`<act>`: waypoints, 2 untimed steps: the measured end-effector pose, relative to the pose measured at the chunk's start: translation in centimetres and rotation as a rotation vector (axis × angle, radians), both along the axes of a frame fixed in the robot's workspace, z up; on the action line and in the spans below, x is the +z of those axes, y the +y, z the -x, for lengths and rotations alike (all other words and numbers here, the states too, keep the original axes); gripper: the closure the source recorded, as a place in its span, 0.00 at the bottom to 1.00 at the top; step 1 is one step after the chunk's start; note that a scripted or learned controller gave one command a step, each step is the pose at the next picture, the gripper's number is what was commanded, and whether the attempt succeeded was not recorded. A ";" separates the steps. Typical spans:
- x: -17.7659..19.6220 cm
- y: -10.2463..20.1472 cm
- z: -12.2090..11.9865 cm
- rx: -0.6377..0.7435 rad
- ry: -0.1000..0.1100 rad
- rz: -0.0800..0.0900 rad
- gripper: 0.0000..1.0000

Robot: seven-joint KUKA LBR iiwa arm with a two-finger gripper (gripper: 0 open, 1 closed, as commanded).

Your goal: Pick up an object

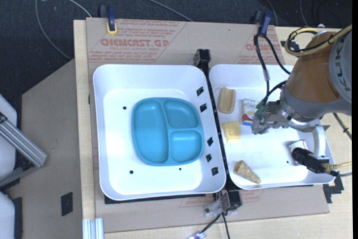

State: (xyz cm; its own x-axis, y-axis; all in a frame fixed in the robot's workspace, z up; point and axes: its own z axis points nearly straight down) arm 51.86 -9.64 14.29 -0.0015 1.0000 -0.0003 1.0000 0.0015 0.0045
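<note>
Two shallow white bins side by side on a brown cardboard-covered bench [145, 42] with red lettering along its far edge. In the left white bin [112, 120], a light blue plastic plate [168, 130] with three compartments, lying flat near the middle.

In the right white bin [274, 162], four small things, all toward its left half:
- Far left, a tan rounded bread-like piece [226, 100], close to the wall shared with the left bin.
- Just right of it, a small white packet with red and blue print [248, 109].
- Nearer than those two, a pale yellow cube-like block [232, 131].
- At the near left corner, a tan wedge-shaped piece [246, 172], well apart from the rest.

Reaching in from the right, the grey arm with its orange band [313, 84], wrist low over the right bin. Two-finger gripper [262, 119] just right of the packet and the yellow block, pointing left toward them. Released or clenched: cannot tell, tip too small and dark. Nothing seen grasped; all four pieces lying on the bin floor.

Blue clamp [112, 19] at the bench's far left, another blue clamp [264, 20] at the far right.
</note>
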 end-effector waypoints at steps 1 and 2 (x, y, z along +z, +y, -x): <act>5.8 1.0 -0.1 0.001 -0.002 0.000 1.00; 10.3 1.0 -0.3 0.000 -0.002 0.000 1.00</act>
State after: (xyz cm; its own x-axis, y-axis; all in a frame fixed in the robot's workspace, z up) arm 52.12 -8.64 24.62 -0.0012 1.0000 -0.0006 1.0000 0.0012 0.0063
